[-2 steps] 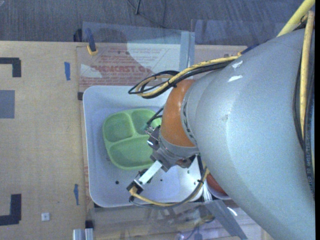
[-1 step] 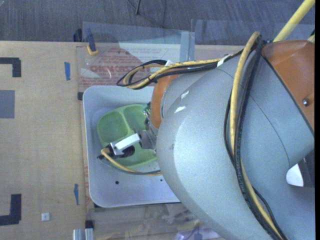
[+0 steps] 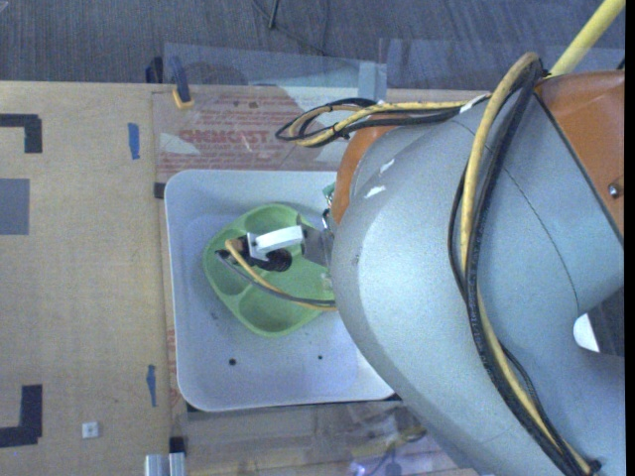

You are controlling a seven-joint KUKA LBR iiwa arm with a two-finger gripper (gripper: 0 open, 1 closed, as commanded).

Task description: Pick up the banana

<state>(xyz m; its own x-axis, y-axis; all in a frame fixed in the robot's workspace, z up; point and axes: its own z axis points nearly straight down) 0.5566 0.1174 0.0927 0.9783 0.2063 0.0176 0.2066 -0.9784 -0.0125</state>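
1. The end effector hung low over a green divided plastic dish. Whether it was apart or together could not be told, as the bulky grey arm covered it.
2. Closing there would probably have caught the dish's rim or nothing at all, and pressing down could have skidded the dish across the shallow white plastic bin.
3. Where the banana lay relative to the end effector could not be told; it may have been hidden beneath the arm.
4. A snagged dish could have been tipped onto the tan wooden bench.
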